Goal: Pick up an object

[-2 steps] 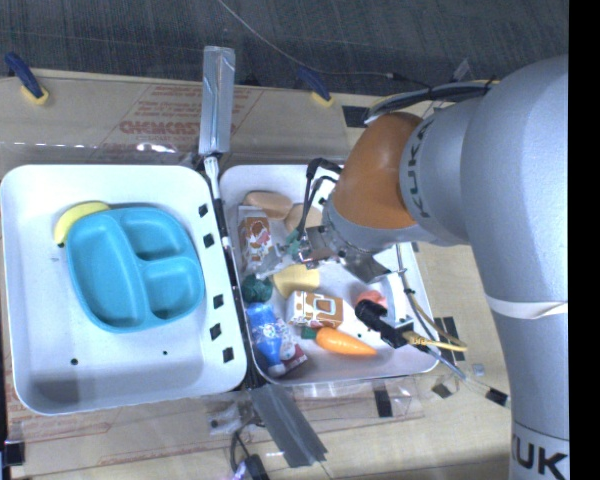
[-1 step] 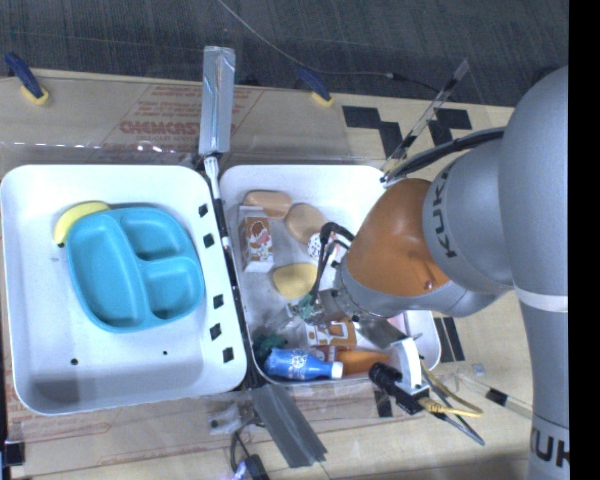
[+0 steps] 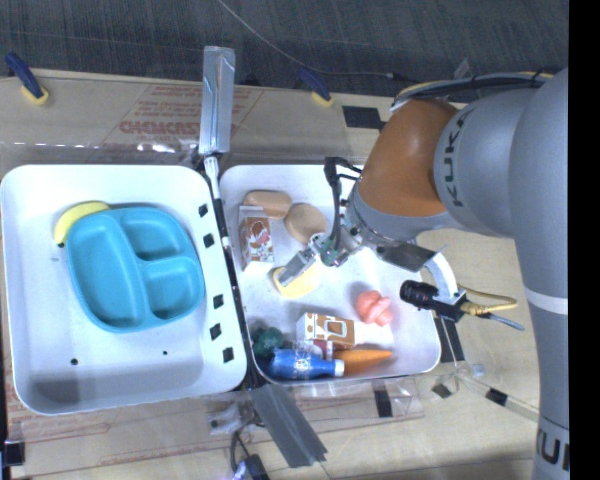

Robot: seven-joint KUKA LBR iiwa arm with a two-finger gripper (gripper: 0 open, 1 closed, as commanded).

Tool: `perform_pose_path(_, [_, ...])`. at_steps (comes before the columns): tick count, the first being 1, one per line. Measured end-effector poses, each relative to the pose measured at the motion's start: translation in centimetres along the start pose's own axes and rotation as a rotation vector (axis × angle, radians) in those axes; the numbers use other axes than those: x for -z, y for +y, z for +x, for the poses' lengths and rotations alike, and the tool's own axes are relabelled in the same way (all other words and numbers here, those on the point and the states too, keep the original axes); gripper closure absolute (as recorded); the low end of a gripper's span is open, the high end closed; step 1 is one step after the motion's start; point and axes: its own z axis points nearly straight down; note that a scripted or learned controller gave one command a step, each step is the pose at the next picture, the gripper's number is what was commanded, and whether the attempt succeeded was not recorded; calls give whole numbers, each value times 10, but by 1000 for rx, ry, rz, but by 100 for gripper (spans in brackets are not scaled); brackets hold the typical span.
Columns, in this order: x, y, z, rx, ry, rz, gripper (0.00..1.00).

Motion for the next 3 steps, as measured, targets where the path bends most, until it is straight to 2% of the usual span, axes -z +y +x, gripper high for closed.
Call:
perform_pose_path(1, [-53,40,-27,-52,25,28,0])
perform_pose_path(2, [-51,-23,9,-11,3,4,0])
perform_pose_path(3, [-49,56,-19,-64,29,58,0])
